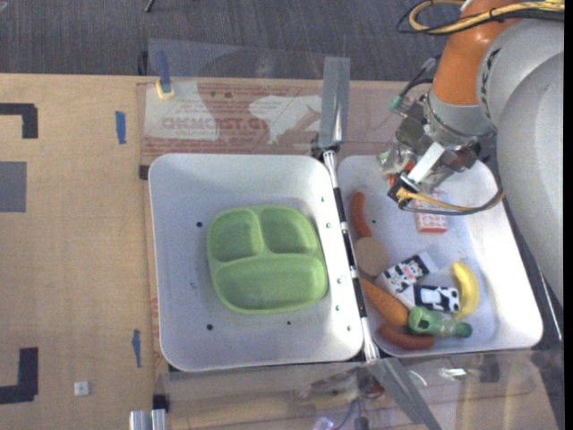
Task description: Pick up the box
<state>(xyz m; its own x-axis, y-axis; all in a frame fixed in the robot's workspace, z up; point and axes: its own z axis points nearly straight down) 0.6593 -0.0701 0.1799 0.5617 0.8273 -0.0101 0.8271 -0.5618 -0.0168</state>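
A small orange-and-white box [431,221] lies flat in the right bin [515,267], near its back. My gripper [400,164] hangs over the back left part of that bin, just up and left of the box, and I see nothing held in it. A second small carton with a black-and-white pattern [407,271] lies nearer the middle of the same bin.
The right bin also holds a sausage [359,214], a tan disc [372,256], a carrot [385,301], a banana [465,287], a green bottle [439,322] and another sausage [405,338]. A green divided plate [266,259] sits in the left bin [179,195].
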